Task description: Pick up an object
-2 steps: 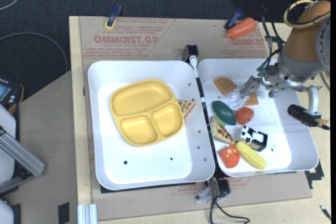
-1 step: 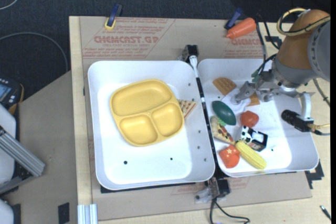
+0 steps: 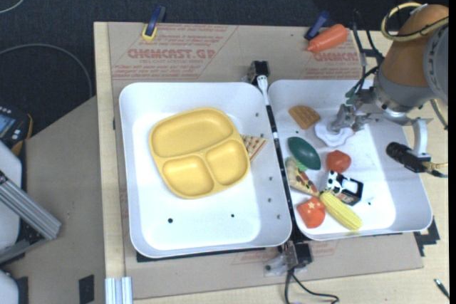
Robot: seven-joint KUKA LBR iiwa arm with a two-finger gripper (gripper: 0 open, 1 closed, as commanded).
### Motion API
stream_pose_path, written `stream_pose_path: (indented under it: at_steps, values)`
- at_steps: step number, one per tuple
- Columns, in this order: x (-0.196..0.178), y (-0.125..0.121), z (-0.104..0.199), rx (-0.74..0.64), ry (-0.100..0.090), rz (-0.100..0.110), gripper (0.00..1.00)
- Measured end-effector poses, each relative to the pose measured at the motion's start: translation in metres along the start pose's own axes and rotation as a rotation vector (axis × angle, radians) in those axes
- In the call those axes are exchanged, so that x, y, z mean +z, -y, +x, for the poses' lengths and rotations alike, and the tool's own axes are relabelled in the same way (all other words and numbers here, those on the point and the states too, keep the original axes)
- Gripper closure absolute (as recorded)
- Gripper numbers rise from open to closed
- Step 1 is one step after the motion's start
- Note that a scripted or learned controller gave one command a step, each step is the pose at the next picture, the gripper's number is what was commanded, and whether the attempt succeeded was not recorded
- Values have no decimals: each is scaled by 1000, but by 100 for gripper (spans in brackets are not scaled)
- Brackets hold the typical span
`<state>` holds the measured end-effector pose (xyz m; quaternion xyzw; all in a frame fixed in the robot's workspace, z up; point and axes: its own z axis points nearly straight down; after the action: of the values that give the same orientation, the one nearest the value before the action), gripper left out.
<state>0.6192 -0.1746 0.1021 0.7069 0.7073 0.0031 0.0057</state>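
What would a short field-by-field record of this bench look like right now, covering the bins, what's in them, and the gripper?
left bin: yellow divided plate, waffle-like piece at its right edge
right bin: cracker, green piece, red piece, corn cob, strawberry, black-and-white toy
gripper: low over a white object at the right bin's upper middle
grasp: cannot tell
outside bins: orange clamp, yellow clamp

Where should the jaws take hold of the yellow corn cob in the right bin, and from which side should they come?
Grip the corn cob across its middle, coming straight down from above. It lies flat and slanted, so the jaws should close across its narrow width. The red piece touches its left end and the black-and-white toy sits just above, so the middle seems safest.
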Motion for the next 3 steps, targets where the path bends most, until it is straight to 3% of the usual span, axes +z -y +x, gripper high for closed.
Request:
stream_pose_path:
  at_steps: [2, 3]
  values:
    - [-118, -6, 5, -1, -1, 4, 100]
    - [-110, 18, 52, -4, -7, 15, 100]
